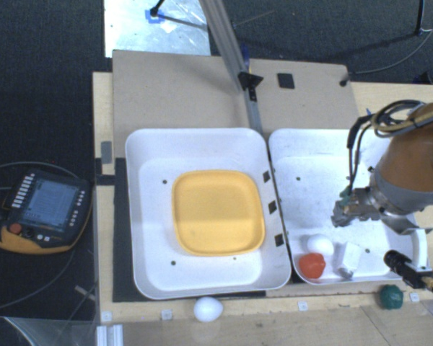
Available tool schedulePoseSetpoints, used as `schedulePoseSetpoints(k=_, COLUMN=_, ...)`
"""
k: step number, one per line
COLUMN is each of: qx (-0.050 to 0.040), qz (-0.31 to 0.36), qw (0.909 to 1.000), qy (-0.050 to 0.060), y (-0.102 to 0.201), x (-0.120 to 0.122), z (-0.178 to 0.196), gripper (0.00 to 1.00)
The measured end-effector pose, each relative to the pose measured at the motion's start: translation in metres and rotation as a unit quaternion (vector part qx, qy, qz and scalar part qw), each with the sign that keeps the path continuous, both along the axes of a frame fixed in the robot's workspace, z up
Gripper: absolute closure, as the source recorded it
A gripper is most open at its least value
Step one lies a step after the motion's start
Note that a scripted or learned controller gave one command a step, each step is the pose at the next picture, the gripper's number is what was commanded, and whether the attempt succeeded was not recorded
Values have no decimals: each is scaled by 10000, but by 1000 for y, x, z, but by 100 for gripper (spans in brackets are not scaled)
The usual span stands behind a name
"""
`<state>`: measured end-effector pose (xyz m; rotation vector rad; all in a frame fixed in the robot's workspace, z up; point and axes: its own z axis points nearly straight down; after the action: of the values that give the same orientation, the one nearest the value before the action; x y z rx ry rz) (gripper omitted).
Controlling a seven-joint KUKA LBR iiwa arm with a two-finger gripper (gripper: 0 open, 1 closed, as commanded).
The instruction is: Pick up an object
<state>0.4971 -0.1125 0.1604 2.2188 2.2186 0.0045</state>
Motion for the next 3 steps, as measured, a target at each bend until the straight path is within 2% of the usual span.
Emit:
schedulePoseSetpoints(k=1, qx=0, qz=5, qw=10000, qy=-4, y=-1, x=1, z=62, gripper=100)
schedulePoseSetpoints(k=2, qx=2, qz=3, qw=10000, qy=12, y=-1, x=2, z=84, gripper=100)
schedulePoseSetpoints(k=3, qx=9, qz=19, qw=10000, qy=19, y=54, x=15, z=86, gripper=100)
